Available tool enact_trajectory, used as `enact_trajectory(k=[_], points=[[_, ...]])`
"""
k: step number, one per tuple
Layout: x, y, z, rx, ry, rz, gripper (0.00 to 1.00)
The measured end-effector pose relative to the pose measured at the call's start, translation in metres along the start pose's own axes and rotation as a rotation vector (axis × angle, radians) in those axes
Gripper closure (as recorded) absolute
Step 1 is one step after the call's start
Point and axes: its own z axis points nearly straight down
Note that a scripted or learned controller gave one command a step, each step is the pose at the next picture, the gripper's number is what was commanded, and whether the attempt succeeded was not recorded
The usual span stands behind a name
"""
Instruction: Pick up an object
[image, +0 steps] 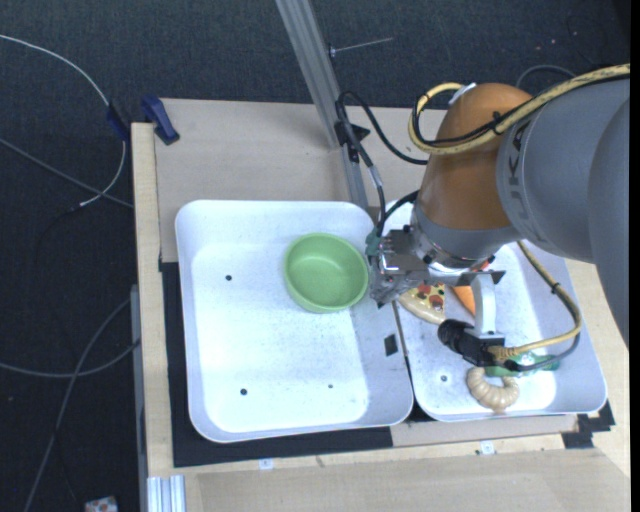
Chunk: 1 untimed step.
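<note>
- Two shallow white bins sit side by side on the desk (250, 150); the claw (385, 278) hangs low over the wall where they meet, at the far end of that wall
- One grey arm (470, 160) with an orange band comes in from the view's right and hides much of the claw from above; whether the claw is apart or together cannot be told, and nothing shows clamped in it
- Green bowl (325, 272): upright and hollow side up, in the bin on the view's left (260, 350); it lies just beside the claw on the claw's left as seen, its nearer rim very close to the claw; whether the two touch cannot be told
- Pizza slice (425, 300): flat in the bin on the view's right (435, 385), just beside the claw on its right and a little toward the viewer; part of it is under the wrist
- Orange piece (465, 298): beyond the pizza slice from the claw, partly hidden by the arm; its shape cannot be told
- Pale tan ring (495, 392): in the same bin, well apart from the claw, toward the viewer and to the right
- Small black mark (390, 343): on the wall between the bins, near the claw on the viewer's side
- Blue clip (158, 118): at the desk's far corner, well apart from the claw on its left
</note>
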Motion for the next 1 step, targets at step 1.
enact_trajectory(k=[1], points=[[0.0466,0.0047,-0.0134,-0.008,-0.001,0.000,1.00]])
